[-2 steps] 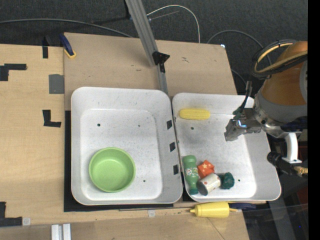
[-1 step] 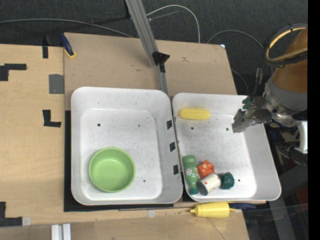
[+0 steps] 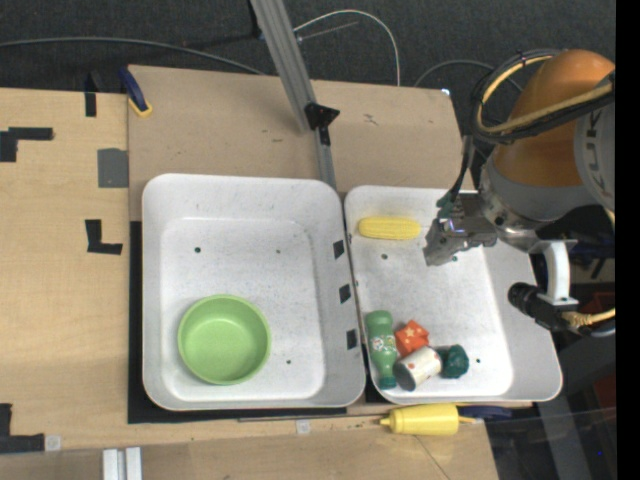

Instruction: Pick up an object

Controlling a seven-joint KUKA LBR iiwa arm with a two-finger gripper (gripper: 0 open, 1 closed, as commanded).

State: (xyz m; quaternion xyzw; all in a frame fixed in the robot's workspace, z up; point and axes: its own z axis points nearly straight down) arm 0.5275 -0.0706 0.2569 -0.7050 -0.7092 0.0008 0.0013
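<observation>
My gripper [image 3: 442,249] hangs over the upper part of the right bin [image 3: 500,368], just right of a yellow corn cob [image 3: 389,229] that lies near the bin's top left corner. Nothing shows between its dark fingers. At the bin's lower left sits a cluster: a green bottle [image 3: 380,346], an orange-red piece [image 3: 411,336], a white cylinder [image 3: 418,367] and a dark green piece [image 3: 455,361].
The left bin [image 3: 240,208] holds a green bowl [image 3: 224,339] at its lower left. A yellow object [image 3: 424,420] lies on the bench just below the right bin. A grey pole [image 3: 285,48] slants down to the gap between the bins. Cables loop behind.
</observation>
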